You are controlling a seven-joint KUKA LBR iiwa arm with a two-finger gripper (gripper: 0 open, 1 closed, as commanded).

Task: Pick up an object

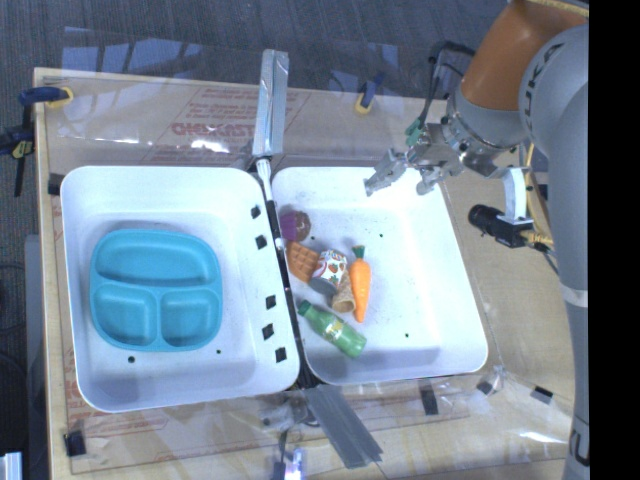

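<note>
The right bin (440,268) holds a cluster of small items near its left wall: a purple round piece (294,225), an orange waffle-like piece (302,261), a small printed can (332,266), a carrot (360,283) and a green bottle (334,330) lying on its side. My gripper (408,173) hangs over the bin's far edge, up and to the right of the cluster. Its two fingers are spread apart with nothing between them.
The left bin (80,218) contains a blue divided tray (155,290). A metal divider bar (270,103) runs back from between the bins. The arm's grey body and orange band (510,53) occupy the upper right. A black part (497,222) juts out right of the bin.
</note>
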